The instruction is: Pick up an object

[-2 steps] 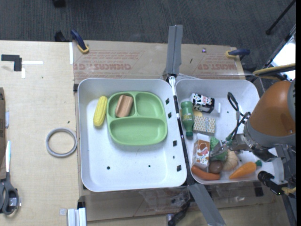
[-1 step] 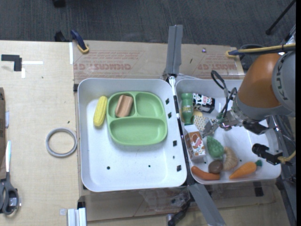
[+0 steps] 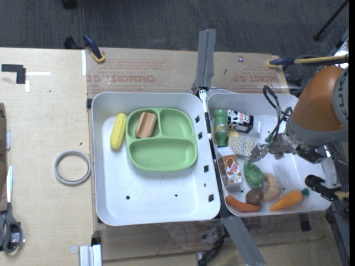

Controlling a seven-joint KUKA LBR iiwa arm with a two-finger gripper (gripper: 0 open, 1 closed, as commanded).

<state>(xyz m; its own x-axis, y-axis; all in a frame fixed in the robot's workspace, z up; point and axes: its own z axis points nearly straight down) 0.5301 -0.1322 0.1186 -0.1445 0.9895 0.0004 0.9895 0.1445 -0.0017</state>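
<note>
Evidently the gripper hung over the right bin, finger spread unclear, just above a green toy near its front edge; a straight descent clear of the box would serve.

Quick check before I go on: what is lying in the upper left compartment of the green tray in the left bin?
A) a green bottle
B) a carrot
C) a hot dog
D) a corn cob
C: a hot dog lies in the upper left compartment of the green tray; the corn cob lies outside it, against its left edge.
</note>
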